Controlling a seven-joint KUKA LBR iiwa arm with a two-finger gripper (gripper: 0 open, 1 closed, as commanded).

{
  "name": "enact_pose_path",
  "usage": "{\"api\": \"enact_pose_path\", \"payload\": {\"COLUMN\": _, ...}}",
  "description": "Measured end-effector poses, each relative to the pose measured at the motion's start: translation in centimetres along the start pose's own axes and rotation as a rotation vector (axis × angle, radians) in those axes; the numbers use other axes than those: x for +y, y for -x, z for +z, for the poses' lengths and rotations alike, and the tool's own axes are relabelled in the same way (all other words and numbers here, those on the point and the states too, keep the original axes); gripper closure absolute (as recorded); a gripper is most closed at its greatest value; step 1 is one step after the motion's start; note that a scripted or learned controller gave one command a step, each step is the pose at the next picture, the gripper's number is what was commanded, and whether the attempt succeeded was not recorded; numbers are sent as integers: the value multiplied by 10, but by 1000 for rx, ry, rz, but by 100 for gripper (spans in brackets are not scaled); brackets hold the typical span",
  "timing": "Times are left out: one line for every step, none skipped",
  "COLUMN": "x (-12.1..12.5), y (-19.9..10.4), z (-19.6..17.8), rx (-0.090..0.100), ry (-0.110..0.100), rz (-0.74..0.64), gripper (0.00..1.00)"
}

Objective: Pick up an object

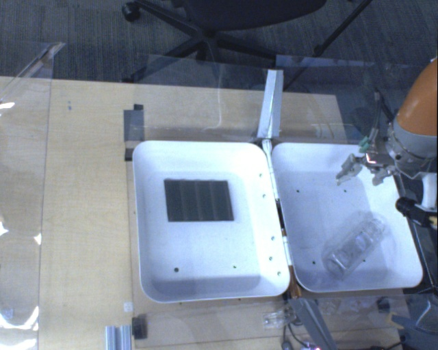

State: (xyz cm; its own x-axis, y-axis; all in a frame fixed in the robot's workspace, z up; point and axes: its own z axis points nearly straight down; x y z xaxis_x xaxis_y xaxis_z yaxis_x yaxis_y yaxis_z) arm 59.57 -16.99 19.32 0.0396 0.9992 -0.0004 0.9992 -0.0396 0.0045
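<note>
1. My arm (419,113) comes in from the right, its orange band showing above the grey wrist, over the upper right corner of the right bin (321,171)
2. My hand (363,169) hangs above that bin's far side, its two fingers spread apart with nothing between them
3. The thing to pick up, a clear plastic bottle (354,244), lies on its side in the near right part of the right bin, tilted on a diagonal, well apart from my hand
4. The left bin (147,219) touches the right one along a shared edge; a dark ribbed rectangular pad (198,200) lies flat in its upper middle
5. Both bins are shallow, white, with rounded corners and small dark specks on their floors
6. They sit on a pale wood-grain tabletop (68,205), with a clear panel catching glare along its left side
7. A metal bar (270,106) runs back from the seam between the bins
8. Beyond the tabletop lies dark grey carpet (68,27), with the black base of an office chair (226,20) standing on it
</note>
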Motion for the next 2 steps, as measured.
{"api": "enact_pose_path", "payload": {"x": -51, "y": 23, "z": -8, "rx": 0, "ry": -1, "rz": 133, "gripper": 0}}
{"api": "enact_pose_path", "payload": {"x": -91, "y": 23, "z": -40, "rx": 0, "ry": 0, "rz": 239, "gripper": 0}}
